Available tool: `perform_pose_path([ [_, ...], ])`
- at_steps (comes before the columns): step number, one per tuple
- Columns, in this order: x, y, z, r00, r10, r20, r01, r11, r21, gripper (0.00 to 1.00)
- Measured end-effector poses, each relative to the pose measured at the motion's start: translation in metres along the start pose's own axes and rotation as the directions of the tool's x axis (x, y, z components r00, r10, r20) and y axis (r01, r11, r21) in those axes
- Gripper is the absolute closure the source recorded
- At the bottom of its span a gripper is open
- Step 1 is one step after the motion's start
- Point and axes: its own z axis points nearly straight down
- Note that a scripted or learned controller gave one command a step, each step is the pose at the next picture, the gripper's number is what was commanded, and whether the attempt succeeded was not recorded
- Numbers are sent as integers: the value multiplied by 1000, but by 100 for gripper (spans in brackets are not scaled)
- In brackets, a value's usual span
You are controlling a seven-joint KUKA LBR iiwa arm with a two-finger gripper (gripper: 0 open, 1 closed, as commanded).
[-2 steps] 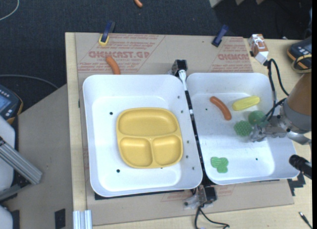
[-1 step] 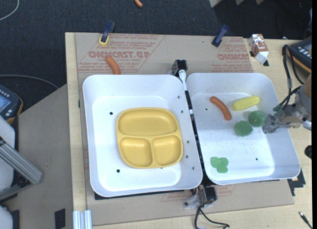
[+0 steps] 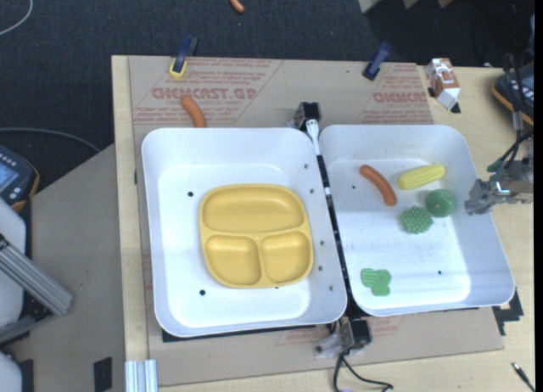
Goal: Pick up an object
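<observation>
Gripper (image 3: 480, 196) hangs at the three o'clock edge of the right bin (image 3: 475, 276), just beyond its rim, and I cannot tell from this view what state it is in; nothing is visibly held.

Inside that bin lie the candidates. A sausage (image 3: 377, 184) rests at about eleven o'clock of the bin's floor, slanted. A yellow corn cob (image 3: 422, 177) lies toward one o'clock, just beside the sausage's far end but apart from it. Two green pieces sit near the bin's centre-right: a knobbly round one (image 3: 417, 221) and a smoother one (image 3: 439, 204), touching or nearly so. A small green leafy piece (image 3: 375, 280) sits alone at seven o'clock. The left bin (image 3: 165, 238) carries a yellow divided tray (image 3: 254, 235).

My judgement is that the arm is at the approach stage, with no grasp yet made. The smoother green piece is nearest the gripper, but its neighbour crowds it, so a descent there risks nudging both. The corn cob looks the cleaner target: free on both long sides, so the gripper should straddle it across its short axis, centred along its length, and come straight down before closing. A rounded cob may roll if struck off-centre, so a centred, vertical descent matters most.
</observation>
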Motion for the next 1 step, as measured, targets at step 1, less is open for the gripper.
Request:
perform_pose_path([
  [1,60,13,-1,1000,-6,-6,6,1000,7,100],
])
